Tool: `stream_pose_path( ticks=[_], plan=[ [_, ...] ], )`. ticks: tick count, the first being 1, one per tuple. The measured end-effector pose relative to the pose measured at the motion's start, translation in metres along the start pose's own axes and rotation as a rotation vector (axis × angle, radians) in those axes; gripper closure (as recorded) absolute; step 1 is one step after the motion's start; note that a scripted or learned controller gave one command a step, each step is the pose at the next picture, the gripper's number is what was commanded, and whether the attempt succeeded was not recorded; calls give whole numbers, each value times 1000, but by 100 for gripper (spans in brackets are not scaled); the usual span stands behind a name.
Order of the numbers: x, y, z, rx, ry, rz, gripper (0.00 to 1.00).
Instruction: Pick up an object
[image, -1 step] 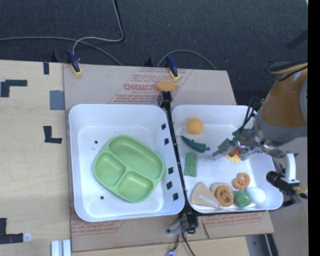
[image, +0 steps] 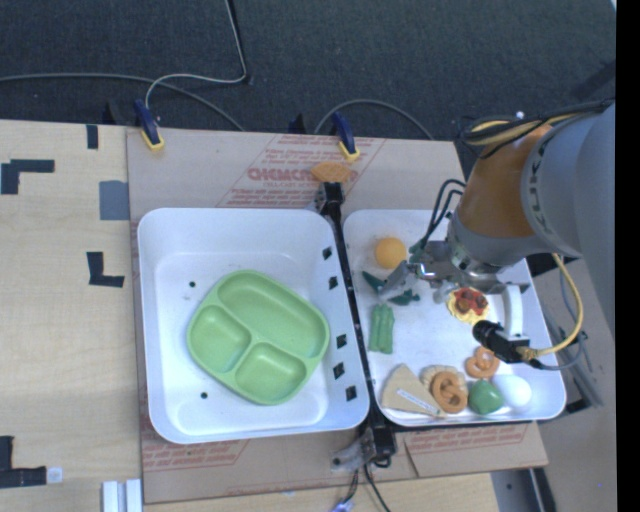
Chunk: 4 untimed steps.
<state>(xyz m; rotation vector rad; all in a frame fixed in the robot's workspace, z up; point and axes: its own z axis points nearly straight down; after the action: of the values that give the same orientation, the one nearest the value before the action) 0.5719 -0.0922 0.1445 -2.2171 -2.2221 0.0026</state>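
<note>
Near edge of right shallow white plastic bin (image: 548, 330): tan wedge (image: 400, 390), knobbly brown pretzel (image: 447, 389), glossy green pepper (image: 485, 398). Flat green strip (image: 381, 328) mid-bin. Tool (image: 420, 268) beside smooth orange ball (image: 390, 250); opening unclear. Light wooden tabletop (image: 50, 300), dark carpet behind.

Under my arm, two white bins (image: 160, 300) of smooth plastic with a faint sheen, the left bearing a matt green plastic tray (image: 258, 337), both set on printed brown cardboard (image: 270, 170) over a pale wood-grain bench (image: 50, 330).
</note>
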Motion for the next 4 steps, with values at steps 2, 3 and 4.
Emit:
stream_pose_path(
  ticks=[2,3,4],
  plan=[
    [-9,33,49,-5,-4,1,100],
    [-34,-38,-61,-4,-2,2,100],
    [-33,-38,-60,-2,-1,2,0]
  ],
)
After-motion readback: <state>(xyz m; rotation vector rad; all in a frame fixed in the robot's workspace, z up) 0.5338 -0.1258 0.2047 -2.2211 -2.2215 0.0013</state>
